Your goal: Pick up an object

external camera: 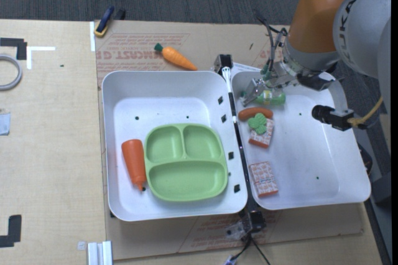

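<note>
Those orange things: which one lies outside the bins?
The toy carrot, with its green top, lies on the cardboard behind the left bin; the orange cylinder lies inside it.

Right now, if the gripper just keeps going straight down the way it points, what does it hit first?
Most likely the small green item lying at the back of the right bin: the gripper sits just above it. The red sausage lies nearer the camera, off that line. Depth is hard to judge.
</note>
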### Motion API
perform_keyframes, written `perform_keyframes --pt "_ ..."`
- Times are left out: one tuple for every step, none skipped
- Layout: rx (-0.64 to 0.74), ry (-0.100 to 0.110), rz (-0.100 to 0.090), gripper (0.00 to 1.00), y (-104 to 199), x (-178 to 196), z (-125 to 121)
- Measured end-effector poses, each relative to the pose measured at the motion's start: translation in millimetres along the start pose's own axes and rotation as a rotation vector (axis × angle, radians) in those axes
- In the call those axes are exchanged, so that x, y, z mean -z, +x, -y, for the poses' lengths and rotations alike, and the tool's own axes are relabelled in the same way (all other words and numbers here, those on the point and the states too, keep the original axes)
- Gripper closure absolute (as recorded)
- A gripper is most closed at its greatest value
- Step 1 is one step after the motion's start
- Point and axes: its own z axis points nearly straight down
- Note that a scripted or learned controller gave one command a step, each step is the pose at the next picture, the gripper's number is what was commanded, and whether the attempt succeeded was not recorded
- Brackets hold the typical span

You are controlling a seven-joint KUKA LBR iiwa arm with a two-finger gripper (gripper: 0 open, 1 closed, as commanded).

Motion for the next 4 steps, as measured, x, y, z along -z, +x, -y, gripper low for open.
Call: perform_keyframes --pt "0.168 0.004 -0.004 0.0 -61.9 -100.6 10.4" --pt "0.186 0.001 -0.002 0.0 -57.7 -99.9 33.8" --pt "0.183 -0.001 0.0 1.0 -58.3 -89.6 33.2" --pt "0.183 0.0 0.0 0.0 -58.2 -90.2 33.4"
